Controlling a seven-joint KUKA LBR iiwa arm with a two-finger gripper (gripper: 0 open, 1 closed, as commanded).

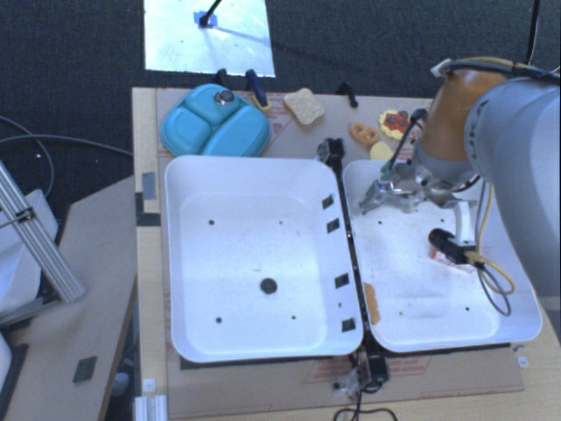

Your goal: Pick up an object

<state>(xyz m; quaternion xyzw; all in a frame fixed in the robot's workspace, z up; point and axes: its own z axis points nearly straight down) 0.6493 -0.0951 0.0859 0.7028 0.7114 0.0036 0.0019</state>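
1. Your tool (382, 198) hangs over the far left part of the right bin (438, 316) (wide or narrow, you cannot tell).
2. You see an orange piece (371, 303) in that bin, against its left wall, well apart from the tool.
3. A dark disc (268, 285) lies near the middle of the left bin (219, 244).
4. Behind the bins, a blue tray (215, 123) and toast (303, 106) rest on the bench (151, 266).

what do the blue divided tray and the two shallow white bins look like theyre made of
The blue divided tray looks like moulded plastic, smooth with a mild sheen: its colour is even and its compartments are rounded. The left shallow white bin and the right shallow white bin look like thin formed plastic, fairly matte, with rounded corners and soft curved rims. Coated metal can't be ruled out.
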